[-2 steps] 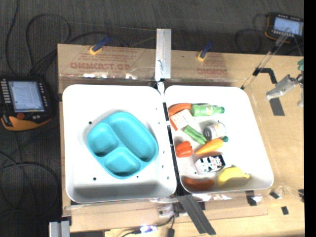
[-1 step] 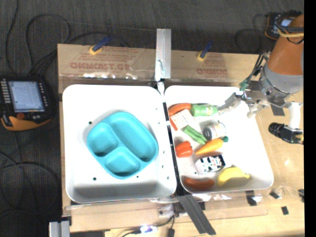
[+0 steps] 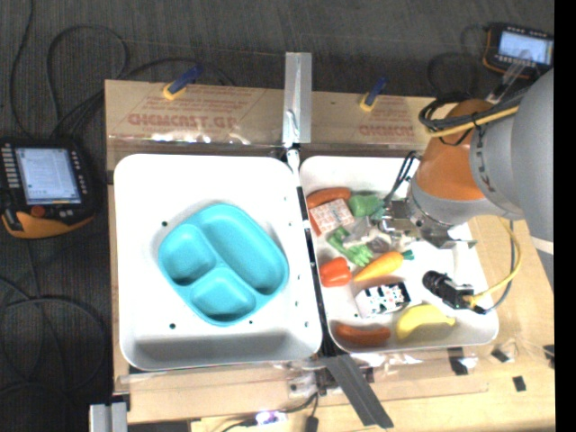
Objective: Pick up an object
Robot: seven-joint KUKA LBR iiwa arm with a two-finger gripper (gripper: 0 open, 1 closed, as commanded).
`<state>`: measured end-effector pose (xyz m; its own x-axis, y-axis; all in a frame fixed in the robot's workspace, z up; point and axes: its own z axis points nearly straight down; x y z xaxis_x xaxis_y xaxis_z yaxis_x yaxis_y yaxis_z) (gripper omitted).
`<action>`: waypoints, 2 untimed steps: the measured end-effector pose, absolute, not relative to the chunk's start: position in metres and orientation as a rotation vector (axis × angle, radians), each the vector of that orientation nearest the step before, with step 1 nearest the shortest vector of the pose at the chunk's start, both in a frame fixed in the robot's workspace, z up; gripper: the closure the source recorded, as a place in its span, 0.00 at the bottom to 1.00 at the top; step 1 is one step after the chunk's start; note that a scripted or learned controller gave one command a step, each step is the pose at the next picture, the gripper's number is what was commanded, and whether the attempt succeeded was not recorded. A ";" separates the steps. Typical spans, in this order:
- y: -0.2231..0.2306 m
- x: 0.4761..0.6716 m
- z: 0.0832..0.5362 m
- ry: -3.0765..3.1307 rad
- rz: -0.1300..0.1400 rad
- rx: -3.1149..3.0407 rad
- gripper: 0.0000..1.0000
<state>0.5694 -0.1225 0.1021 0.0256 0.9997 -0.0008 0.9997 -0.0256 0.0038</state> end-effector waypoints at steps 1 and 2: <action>-0.122 0.569 0.109 2.196 0.001 2.251 1.00; -0.064 0.585 0.206 2.279 -0.012 2.171 1.00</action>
